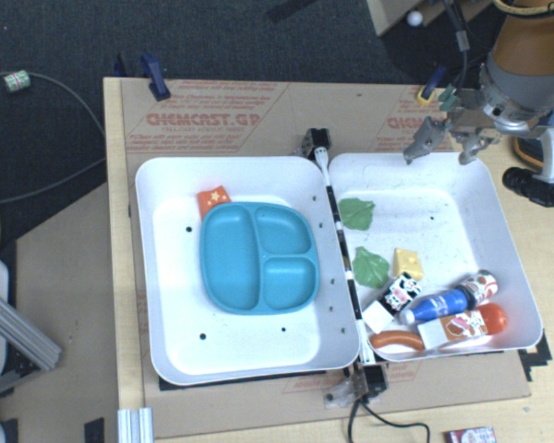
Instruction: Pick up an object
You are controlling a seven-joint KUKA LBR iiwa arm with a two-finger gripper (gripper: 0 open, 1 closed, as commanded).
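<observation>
Camera view: smooth blue three-compartment plastic tray (257,257); tool (447,149) fingers spread.

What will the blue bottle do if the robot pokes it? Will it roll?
The blue bottle lies on its side in the right bin, and it looks round, so it could probably roll a little. It is wedged among other items, including the hot dog toy, which may stop it. Its smooth, shiny surface might slip between the fingers of the gripper.
</observation>
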